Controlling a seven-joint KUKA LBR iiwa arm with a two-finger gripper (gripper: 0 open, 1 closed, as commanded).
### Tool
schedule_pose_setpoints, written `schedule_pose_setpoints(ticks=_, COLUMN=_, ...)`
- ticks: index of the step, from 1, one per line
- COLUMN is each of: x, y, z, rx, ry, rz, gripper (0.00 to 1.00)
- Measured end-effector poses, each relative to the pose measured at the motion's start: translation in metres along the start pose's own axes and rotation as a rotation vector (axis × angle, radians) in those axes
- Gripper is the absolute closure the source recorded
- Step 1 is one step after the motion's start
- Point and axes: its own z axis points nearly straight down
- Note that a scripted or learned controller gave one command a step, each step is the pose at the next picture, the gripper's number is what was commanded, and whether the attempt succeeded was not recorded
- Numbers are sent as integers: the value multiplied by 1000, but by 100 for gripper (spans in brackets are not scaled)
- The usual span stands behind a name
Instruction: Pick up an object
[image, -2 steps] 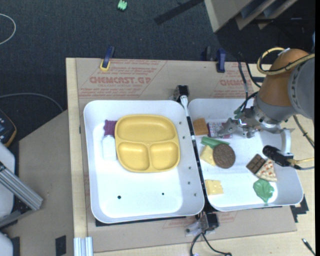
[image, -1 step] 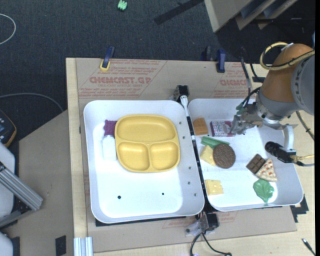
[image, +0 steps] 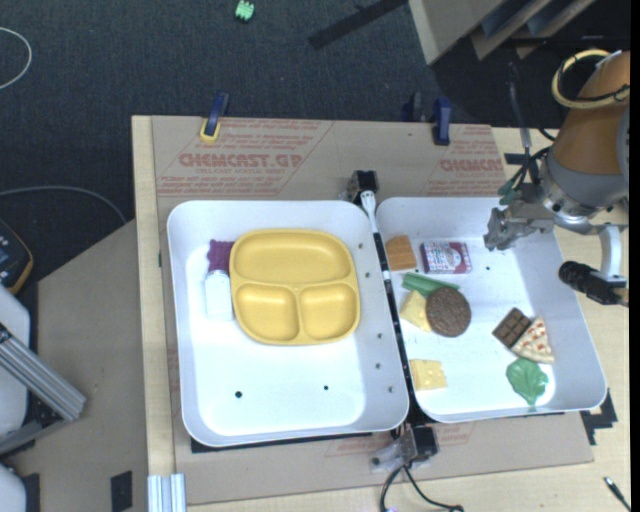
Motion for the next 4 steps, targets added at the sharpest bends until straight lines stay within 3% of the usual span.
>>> schedule_pose_setpoints(ticks=1, x=-1, y=2, z=-54, rx=1, ry=1, rz=-2, gripper=100)
schedule_pose_setpoints(ticks=3, x=102, y=19, z=-71, rx=4, ry=5, rz=-7, gripper=100)
schedule_pose_setpoints(ticks=4, x=152, y=31, z=-51, rx=9, ry=4, rz=-5, gripper=100)
